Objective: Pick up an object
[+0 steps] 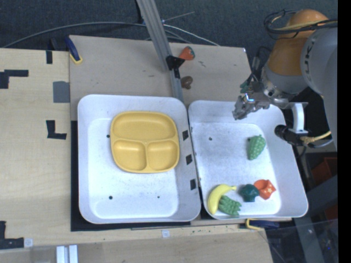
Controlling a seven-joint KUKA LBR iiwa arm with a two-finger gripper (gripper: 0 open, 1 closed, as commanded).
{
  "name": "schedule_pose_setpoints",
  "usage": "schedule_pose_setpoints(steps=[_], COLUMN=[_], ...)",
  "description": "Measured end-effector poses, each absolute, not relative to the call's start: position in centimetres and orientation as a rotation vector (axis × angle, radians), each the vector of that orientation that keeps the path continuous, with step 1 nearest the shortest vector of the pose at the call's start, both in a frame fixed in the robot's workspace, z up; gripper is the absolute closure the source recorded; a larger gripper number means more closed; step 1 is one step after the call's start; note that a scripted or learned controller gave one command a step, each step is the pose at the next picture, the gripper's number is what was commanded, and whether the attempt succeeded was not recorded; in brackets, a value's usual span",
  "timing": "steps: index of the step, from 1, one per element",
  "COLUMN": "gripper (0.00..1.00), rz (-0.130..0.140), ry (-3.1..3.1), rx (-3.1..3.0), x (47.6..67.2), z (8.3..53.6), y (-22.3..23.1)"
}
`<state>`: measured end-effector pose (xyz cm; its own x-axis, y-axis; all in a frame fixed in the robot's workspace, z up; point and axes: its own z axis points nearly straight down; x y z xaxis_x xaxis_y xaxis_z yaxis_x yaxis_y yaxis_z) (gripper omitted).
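My workplace, a robotics test lab: two white bins point(134, 210) set side by side on a plywood surface point(33, 163) marked with black tape point(53, 130), loose cables point(109, 26) trailing over dark carpet point(219, 4), a metal pole point(156, 29) clamped at the rear edge.

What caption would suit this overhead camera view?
Robot claw hovers above right bin of toy food; yellow divided plate sits in left bin.
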<state>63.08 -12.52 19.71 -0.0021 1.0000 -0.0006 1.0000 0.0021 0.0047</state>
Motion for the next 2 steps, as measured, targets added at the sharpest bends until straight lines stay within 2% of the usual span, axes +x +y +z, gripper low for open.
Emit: schedule_pose_setpoints(steps=[1,2], gripper=[1.0,1.0], rz=[0.003,0.0], ry=[2.221,2.231], rx=[2.218,2.215], x=[62.7,62.9], z=[24.1,23.8], y=[-12.8,-6.3])
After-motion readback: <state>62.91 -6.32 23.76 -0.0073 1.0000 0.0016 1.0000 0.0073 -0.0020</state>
